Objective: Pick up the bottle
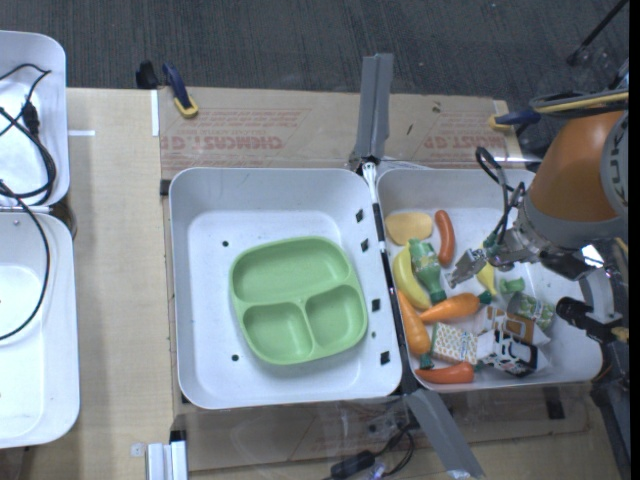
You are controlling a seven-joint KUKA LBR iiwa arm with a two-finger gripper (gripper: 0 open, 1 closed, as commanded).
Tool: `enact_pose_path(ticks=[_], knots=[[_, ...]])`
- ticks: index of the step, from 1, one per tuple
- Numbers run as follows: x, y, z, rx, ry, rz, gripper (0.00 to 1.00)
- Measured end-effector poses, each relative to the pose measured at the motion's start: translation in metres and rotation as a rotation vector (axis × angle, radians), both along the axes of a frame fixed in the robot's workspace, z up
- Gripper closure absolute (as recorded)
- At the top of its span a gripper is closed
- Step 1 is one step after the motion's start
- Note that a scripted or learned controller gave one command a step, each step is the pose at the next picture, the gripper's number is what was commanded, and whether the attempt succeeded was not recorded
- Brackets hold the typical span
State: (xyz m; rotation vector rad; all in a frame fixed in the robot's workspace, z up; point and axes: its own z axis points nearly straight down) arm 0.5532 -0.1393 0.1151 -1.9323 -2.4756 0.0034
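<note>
The arm reached in from the right, its orange band above the right bin, with the gripper lowered over the heap of toy items in that bin. Whether anything sat in the gripper, or how it was set, could not be made out from this view; the tip was lost against the clutter. The bottle, a small green one, lay among the play food in the right bin, just left of the gripper tip and beside the banana. A red sausage lay just above it, a pale yellow round piece sat at the upper left of the bin, and a carrot lay just below the bottle. A second red piece rested at the near edge, next to a small patterned box. The left bin held a green divided plate, set slightly askew.
</note>
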Motion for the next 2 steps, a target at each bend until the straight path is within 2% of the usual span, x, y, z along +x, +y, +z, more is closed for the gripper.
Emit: enact_pose_path(ticks=[1,2], knots=[[0.001,-0.035,-0.024,0.001,0.000,0.055,0.00],[0.000,0.085,0.076,0.000,-0.001,0.030,0.00]])
